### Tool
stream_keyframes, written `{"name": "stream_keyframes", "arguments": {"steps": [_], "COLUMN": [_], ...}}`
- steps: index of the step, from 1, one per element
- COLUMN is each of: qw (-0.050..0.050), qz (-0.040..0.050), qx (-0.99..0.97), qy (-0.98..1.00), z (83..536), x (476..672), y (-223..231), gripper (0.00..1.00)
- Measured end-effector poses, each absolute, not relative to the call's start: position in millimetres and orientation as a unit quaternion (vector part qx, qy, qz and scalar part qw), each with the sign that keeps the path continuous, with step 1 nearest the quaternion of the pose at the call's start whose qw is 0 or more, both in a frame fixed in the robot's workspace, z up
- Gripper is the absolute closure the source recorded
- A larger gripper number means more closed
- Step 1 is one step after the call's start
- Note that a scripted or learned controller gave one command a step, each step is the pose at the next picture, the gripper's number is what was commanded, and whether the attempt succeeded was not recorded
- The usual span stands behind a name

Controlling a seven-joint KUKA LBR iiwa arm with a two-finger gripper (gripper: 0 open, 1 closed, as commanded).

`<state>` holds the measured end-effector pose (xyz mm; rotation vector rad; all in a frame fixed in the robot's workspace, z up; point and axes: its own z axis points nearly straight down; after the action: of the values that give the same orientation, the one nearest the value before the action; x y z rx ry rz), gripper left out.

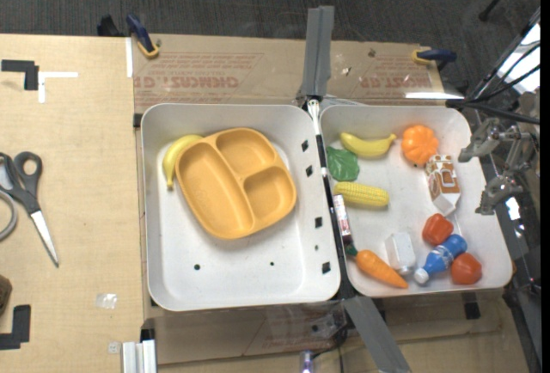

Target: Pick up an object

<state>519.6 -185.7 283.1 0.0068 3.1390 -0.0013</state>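
Toys crowd the right bin [481, 118]: banana [368, 143], corn [361, 194], carrot [381, 269], bottle [438, 259], orange pumpkin [419, 144]. Gripper [497, 165] sits at that bin's right edge, holding nothing; jaw state can't be told. Risk: tight clutter near the bottle could make a grab slip or pinch two things.

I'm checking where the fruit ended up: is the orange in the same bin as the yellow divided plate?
No, the orange lies in the right bin, while the yellow divided plate sits in the left bin.
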Motion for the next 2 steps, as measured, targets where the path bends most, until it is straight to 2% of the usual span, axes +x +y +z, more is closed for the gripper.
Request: {"name": "stream_keyframes", "arguments": {"steps": [1, 2], "qw": [0.001, 0.002], "qz": [-0.0003, -0.0005], "qx": [0.04, 0.057], "qy": [0.999, 0.998], "z": [177.2, 93.1], "x": [555.3, 582.0], "y": [-200.8, -220.7], "gripper": [0.0, 0.0]}}
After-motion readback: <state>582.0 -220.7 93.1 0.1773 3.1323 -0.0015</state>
